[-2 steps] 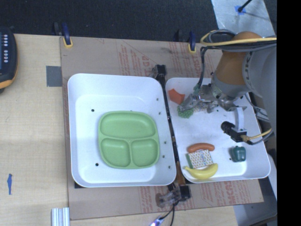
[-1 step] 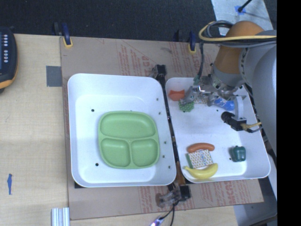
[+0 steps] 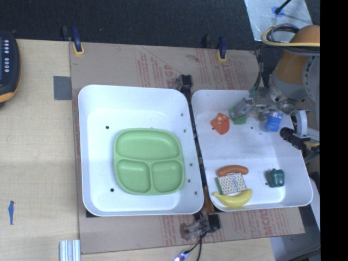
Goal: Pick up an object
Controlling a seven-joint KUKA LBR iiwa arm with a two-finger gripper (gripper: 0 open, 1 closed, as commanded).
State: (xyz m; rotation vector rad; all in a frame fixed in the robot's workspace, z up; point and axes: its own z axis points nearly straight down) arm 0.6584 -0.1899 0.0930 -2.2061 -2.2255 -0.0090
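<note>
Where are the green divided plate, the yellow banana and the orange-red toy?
Green divided plate [image 3: 148, 160], camera view, centre divider.
Yellow banana [image 3: 234, 199], camera view, mid-curve.
Orange-red toy [image 3: 220, 124], camera view, its middle.

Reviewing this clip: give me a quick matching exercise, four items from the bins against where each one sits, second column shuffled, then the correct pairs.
Things:
1. green divided plate
2. banana
3. red-orange toy
4. dark green toy

Places:
A. right bin, near right corner
B. middle of the left bin
C. right bin, front edge, just below the sausage and the patterned packet
D. right bin, far left part

Pairs: 1-B, 2-C, 3-D, 4-A
</note>
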